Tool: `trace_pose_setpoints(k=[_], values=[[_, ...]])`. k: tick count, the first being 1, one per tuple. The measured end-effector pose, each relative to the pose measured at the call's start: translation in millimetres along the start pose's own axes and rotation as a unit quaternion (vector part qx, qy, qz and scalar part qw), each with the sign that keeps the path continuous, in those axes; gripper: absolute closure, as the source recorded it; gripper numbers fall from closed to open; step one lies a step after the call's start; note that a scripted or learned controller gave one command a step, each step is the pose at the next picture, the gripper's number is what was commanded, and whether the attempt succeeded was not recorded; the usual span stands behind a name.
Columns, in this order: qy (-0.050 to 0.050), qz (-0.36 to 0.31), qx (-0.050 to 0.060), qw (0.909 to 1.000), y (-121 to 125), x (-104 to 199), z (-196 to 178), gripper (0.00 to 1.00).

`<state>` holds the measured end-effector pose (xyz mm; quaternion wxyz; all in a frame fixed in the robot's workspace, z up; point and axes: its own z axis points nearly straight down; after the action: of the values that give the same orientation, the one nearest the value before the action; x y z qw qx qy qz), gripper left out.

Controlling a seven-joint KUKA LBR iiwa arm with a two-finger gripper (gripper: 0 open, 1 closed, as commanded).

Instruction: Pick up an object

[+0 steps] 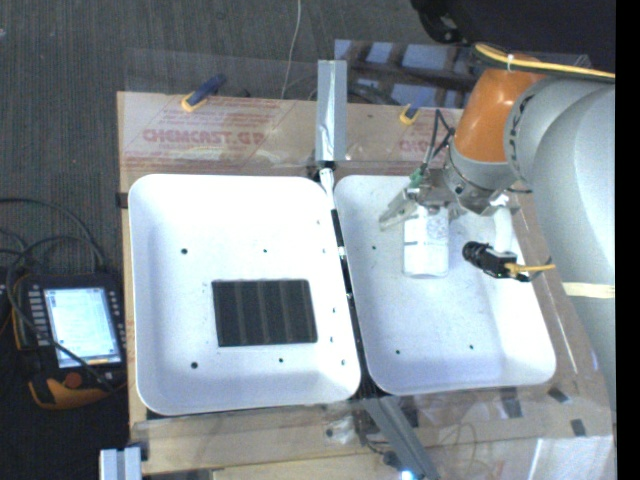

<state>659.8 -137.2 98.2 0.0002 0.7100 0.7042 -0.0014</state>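
Observation:
A dark ribbed rectangular pad [265,311] lies flat in the left white bin [160,268], a little below its middle. My gripper [425,216] hangs over the upper part of the right white bin [500,348], under the arm's orange band [490,118]. A small white blocky object [427,248] sits right at the gripper's tip, touching or nearly touching it. Whether it is gripped or just lying on the bin floor beneath cannot be told from this view.
A black connector with a yellow cable [490,259] juts out to the right of the gripper. The grey arm [580,188] covers the right bin's upper right corner. A metal divider post [331,108] stands behind the bins. A handheld pendant [75,328] lies off the bench at left.

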Motion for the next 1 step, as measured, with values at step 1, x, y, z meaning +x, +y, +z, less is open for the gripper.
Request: trace_pose_setpoints(k=[1], values=[[0.001,0.000,0.000,1.0000,7.8,73.4,-86.0,1.00]])
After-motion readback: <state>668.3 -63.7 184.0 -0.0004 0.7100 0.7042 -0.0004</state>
